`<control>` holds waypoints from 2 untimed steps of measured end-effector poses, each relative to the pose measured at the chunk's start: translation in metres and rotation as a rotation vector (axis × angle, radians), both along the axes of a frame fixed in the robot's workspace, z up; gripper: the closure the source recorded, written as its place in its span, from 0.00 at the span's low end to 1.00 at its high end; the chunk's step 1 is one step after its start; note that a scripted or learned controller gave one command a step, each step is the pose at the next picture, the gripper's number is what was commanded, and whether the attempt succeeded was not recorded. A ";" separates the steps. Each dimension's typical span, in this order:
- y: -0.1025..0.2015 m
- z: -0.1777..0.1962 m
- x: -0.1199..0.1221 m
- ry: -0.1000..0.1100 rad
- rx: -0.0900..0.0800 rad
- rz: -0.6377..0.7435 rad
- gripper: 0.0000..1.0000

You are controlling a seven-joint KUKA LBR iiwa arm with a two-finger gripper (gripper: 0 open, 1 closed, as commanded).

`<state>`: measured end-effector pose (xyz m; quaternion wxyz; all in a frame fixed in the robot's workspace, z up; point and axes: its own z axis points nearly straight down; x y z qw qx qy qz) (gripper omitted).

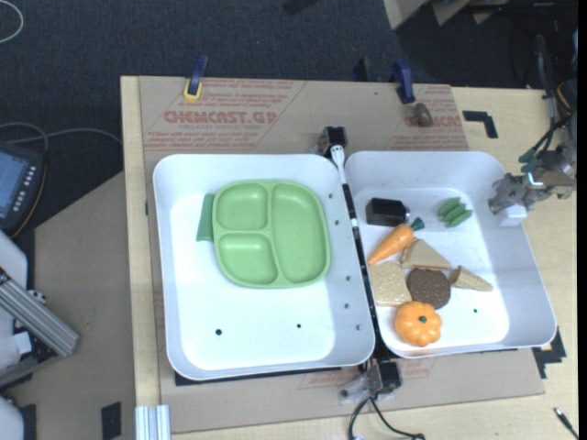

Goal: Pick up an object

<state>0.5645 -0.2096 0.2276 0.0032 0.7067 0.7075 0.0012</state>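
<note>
Listing contents, right bin: black block, green pods, carrot, tan wedges, cracker, brown disc, pumpkin. Left bin: green divided plate. Gripper at the right bin's far right rim, near the pods; jaw state cannot be told, nothing visibly grasped. Risk: the pieces lie crowded and touching, so a descent may nudge neighbours or close on flat, thin items and slip; striking the rim is also possible.
</note>
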 end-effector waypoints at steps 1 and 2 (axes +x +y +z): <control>0.056 0.000 -0.006 0.008 0.006 0.004 1.00; 0.102 0.001 -0.033 0.010 0.006 0.003 1.00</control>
